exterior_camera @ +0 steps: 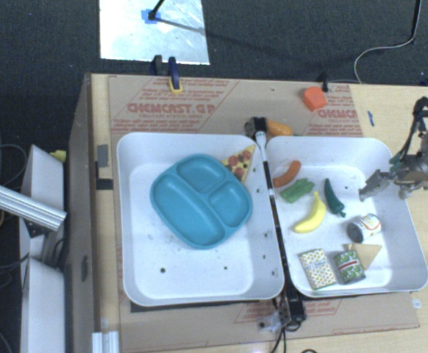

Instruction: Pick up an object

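I see the gripper [371, 185] over the right bin [409, 230], at its right rim, just right of the dark green pepper [334, 198]; I can't tell its state, the tip is too small and blurred, and nothing shows between its tips. Taking the banana [311, 215] as landmark: the light green veg [296, 190] sits just above-left of it, the sausage [285, 173] further up-left, the pepper just right of it. The ball-like thing [365, 227] lies right of the banana, near the pepper's lower end, with a tan wedge [369, 254] below it. The patterned box [317, 268] and green box [348, 265] lie below the banana, side by side near the bin's front wall. Left of the banana, across the divider, the left bin [148, 278] holds a blue tray [201, 201] with a pizza slice [240, 162] at its upper right edge. An orange block [314, 98] sits on the bench well above the banana.
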